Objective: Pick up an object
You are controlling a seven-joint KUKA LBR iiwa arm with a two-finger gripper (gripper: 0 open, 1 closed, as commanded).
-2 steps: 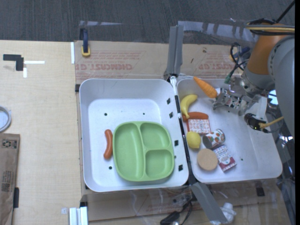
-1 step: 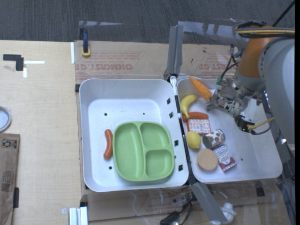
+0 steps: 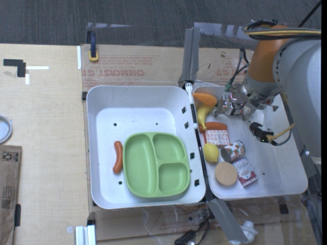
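Note:
My gripper (image 3: 230,107) hangs low over the far end of the right bin (image 3: 278,162), just right of an orange carrot-like piece (image 3: 205,99) and a yellow banana (image 3: 203,116). Below them lie a red sausage (image 3: 215,126), a red-and-white packet (image 3: 216,137), a yellow lemon (image 3: 211,152), a small red-and-white can (image 3: 233,150), a tan round disc (image 3: 226,174) and a second packet (image 3: 246,171). Nothing can be seen held in the gripper.
The left bin (image 3: 102,106) holds a green divided plate (image 3: 156,163) and an orange-red sausage (image 3: 118,156) beside it. The arm's grey body and orange band (image 3: 265,60) cover the right bin's far right corner. A black cable plug (image 3: 258,131) dangles near the gripper.

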